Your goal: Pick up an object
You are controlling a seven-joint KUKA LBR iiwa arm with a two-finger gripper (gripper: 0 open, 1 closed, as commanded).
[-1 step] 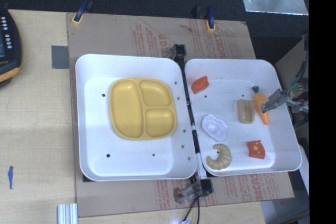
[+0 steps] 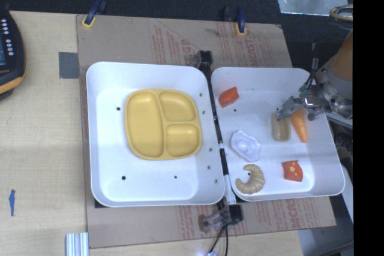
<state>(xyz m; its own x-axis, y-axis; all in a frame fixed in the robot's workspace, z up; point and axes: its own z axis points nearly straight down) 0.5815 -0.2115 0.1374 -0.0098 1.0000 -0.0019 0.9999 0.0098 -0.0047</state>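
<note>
Pale wood table (image 2: 42, 147) under brown cardboard (image 2: 180, 39), clamped at the far edge; dark floor beyond. Gripper (image 2: 294, 108) sits low in the right bin (image 2: 327, 186), jaws parted narrowly just above a tan block (image 2: 280, 128), orange carrot (image 2: 299, 127) just beside it, nothing gripped. Yellow divided tray (image 2: 162, 124) fills the left bin (image 2: 105, 183).

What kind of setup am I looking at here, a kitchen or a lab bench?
Most likely a lab test bench, not a kitchen: two white bins sit on cardboard clamped down with blue clips, the food is toys like a croissant, and a control pendant lies at the bench's edge.
</note>
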